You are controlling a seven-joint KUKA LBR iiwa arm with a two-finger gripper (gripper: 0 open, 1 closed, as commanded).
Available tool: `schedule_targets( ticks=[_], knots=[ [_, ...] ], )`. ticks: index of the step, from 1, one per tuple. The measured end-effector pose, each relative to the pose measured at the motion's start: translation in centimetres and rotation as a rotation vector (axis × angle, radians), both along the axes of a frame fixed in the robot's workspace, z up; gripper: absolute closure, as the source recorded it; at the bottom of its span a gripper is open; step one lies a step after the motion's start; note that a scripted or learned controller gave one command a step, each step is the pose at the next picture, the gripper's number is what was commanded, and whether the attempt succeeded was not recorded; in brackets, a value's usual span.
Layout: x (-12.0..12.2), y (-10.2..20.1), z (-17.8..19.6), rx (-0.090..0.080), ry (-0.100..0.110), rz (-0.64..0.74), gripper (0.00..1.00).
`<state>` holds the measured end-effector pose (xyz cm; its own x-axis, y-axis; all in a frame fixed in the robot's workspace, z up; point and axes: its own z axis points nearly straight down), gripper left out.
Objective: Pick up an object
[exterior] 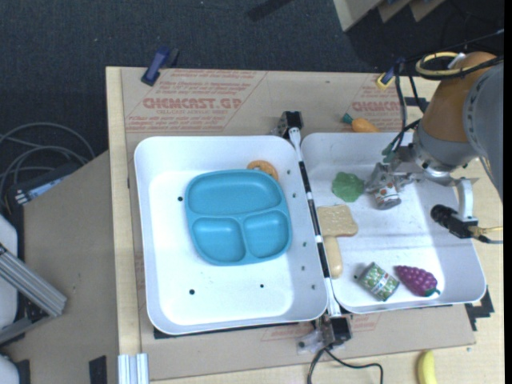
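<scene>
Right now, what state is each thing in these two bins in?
Blue divided tray: flat in left bin, compartments bare.
Round pastry: left bin, behind the tray's far edge.
Green leafy piece: loose in right bin, beside the gripper.
Toast slice: flat, right bin.
Small can: on its side.
Purple grapes: lying near the front wall.
Gripper: low in right bin; grip unclear.

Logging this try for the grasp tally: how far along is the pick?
Done: the gripper is down in the right bin, beside the green piece. In hand: nothing visibly held. Left: grasp and lift. The cracker, can and grapes lie untouched.
</scene>
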<state>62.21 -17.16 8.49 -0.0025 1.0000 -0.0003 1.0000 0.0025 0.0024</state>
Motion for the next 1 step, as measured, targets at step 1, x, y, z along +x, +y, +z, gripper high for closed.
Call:
schedule_targets(
  ticks=[1],
  knots=[
    [1.56,8.09,3.69,0.001,0.0,0.0,1.0]
  ],
)
